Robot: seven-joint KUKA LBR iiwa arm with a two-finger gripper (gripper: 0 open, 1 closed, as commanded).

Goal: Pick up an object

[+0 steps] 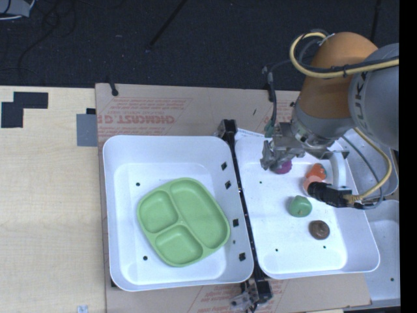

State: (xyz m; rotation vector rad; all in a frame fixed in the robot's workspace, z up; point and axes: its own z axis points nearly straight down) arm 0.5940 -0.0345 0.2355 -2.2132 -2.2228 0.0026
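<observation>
1. Purple object (282,168) lies in the right bin (280,253), near its far wall, directly under the gripper (277,160).
2. Whether the fingers are released or clenched – I cannot tell; the wrist hides them.
3. Nearer than the purple object sit an orange piece (316,171), a green ball (300,206) and a brown disc (319,229).
4. Beside that bin – the left bin (124,168) holds a green divided plate (182,222).

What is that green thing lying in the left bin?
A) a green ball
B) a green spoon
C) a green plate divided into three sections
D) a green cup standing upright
C: the green divided plate lies flat on the floor of the left bin, showing three compartments, one long and two smaller.
</observation>
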